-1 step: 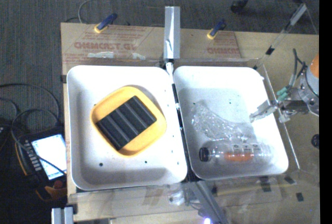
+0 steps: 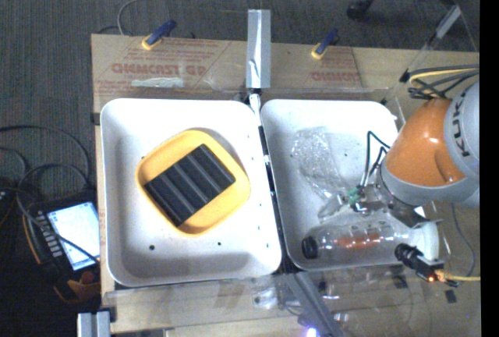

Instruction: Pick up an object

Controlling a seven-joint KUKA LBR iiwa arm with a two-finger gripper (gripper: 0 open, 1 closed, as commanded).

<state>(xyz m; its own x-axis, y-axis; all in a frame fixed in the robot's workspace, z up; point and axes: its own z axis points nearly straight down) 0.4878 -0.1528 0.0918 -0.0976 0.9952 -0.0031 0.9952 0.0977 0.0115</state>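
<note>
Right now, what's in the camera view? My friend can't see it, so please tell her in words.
A grey and orange arm reaches into the right bin, over a clear bottle and crumpled plastic. The left bin holds a yellow tray with a black ridged top.

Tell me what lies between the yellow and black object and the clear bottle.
In the camera view, the raised rims where the two bins meet separate the yellow and black object from the clear bottle, plus bare white bin floor.
</note>
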